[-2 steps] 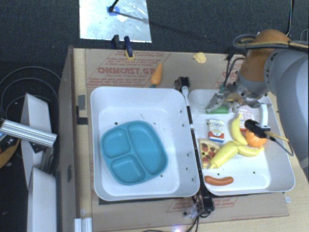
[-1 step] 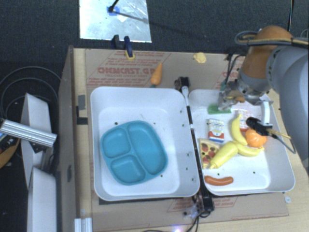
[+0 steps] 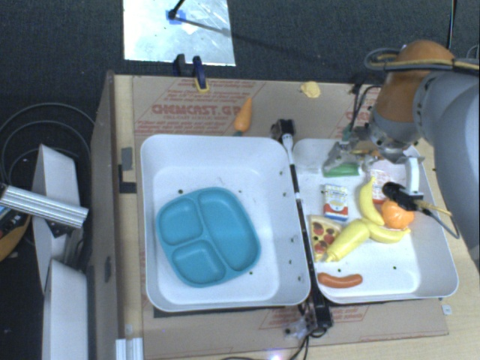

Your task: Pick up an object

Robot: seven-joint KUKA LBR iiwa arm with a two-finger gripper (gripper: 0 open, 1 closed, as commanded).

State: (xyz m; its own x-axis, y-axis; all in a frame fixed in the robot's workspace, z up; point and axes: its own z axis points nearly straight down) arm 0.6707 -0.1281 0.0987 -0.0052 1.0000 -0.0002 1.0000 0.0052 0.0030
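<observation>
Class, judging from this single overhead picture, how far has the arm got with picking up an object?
Done: the gripper has reached the right bin, sitting low at a green item.
In hand: nothing visibly lifted; a grasp cannot be confirmed.
Left: secure and raise something. The banana, sausage and pizza slice lie in the bin.

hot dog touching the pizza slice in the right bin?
Apart. The camera view shows bare white bin floor between the hot dog, lying near the front wall, and the pizza slice farther back by the divider.
</observation>
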